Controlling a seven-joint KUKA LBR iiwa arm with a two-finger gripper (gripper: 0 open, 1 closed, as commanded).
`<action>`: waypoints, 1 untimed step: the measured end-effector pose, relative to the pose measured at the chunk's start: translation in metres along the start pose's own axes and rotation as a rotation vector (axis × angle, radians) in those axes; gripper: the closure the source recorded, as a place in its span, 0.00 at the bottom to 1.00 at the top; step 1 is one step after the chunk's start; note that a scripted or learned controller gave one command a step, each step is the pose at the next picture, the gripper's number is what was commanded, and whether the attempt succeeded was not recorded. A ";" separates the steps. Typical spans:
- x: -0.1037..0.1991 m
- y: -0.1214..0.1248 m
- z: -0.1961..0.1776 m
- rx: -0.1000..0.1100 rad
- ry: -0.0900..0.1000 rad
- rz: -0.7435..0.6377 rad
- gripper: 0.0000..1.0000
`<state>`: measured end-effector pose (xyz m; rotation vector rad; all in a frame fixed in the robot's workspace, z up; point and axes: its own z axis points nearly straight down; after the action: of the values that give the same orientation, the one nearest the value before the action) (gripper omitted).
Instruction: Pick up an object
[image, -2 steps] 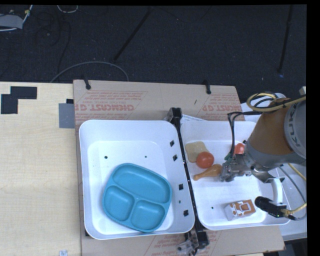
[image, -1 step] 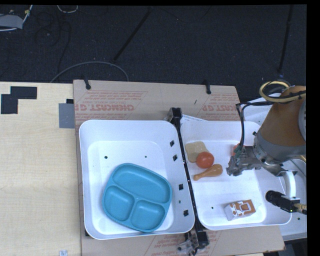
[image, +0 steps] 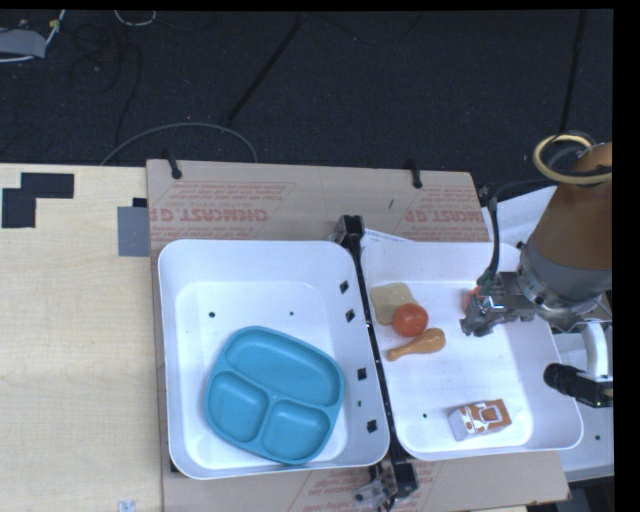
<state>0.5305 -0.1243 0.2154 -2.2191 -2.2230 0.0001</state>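
The right bin (image: 540, 440) holds a red tomato (image: 410, 320) resting against a tan slice of bread (image: 391, 300). Just below the tomato lies a tan wooden piece shaped like a drumstick (image: 417, 346). A small white and orange carton (image: 479, 419) lies near the bin's front. My gripper (image: 478, 318) hangs over the right part of this bin, to the right of the tomato and apart from it. I see nothing between its fingers.
The left bin (image: 190, 300) holds a blue divided plate (image: 272, 394). A black divider rail (image: 362, 330) runs between the two bins. The grey and orange arm (image: 570, 240) comes in from the right. A cardboard sheet (image: 300, 205) lies under both bins.
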 end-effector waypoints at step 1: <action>-0.001 0.000 -0.036 0.000 0.000 0.000 1.00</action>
<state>0.5309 -0.1250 0.2510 -2.2194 -2.2233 0.0002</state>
